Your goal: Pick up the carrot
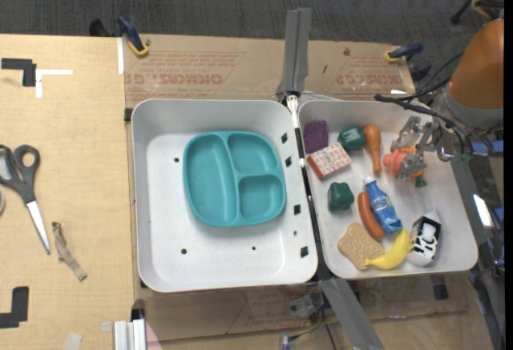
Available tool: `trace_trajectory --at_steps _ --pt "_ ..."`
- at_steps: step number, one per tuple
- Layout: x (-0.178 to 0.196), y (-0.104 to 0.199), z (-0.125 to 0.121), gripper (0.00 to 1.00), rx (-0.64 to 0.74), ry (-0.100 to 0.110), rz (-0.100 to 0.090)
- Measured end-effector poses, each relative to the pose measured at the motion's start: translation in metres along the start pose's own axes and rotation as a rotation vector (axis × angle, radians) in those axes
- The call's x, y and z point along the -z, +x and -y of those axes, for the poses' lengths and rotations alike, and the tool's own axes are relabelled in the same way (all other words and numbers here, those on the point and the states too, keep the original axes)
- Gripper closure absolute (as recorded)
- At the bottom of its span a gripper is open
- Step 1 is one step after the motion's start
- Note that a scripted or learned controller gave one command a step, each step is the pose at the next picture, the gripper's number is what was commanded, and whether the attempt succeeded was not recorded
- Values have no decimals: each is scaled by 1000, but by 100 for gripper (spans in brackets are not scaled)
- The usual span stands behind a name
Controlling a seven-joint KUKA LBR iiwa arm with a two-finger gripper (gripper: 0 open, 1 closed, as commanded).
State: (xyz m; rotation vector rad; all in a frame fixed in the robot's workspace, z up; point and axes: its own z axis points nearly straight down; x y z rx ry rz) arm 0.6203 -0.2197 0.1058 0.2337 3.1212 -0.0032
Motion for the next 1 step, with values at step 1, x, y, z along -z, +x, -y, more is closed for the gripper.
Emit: trace_trajectory --at_steps 1 --pt "70 6 -68 100 -54 -2 -7"
